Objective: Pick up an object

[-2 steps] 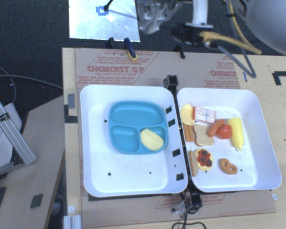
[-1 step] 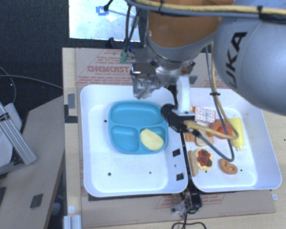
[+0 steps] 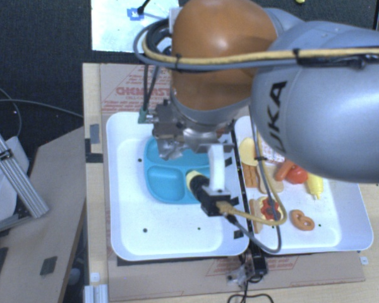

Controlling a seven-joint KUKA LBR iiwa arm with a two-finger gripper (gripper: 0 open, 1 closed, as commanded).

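The big grey arm carries black letters reading "KUKA", the last letter partly out of sight round the curve. Red print on the brown cardboard sheet beneath the bins is too faint to read. The orange wrist dome hides the gripper almost wholly, so whether it is apart or together cannot be told. Below it, in the left white bin, lies a light blue plastic divided tray, its top edge covered by the wrist. In the right white bin sit a red tomato-like toy, a yellow corn-like piece and a small brown pretzel; others are cut off behind cables.
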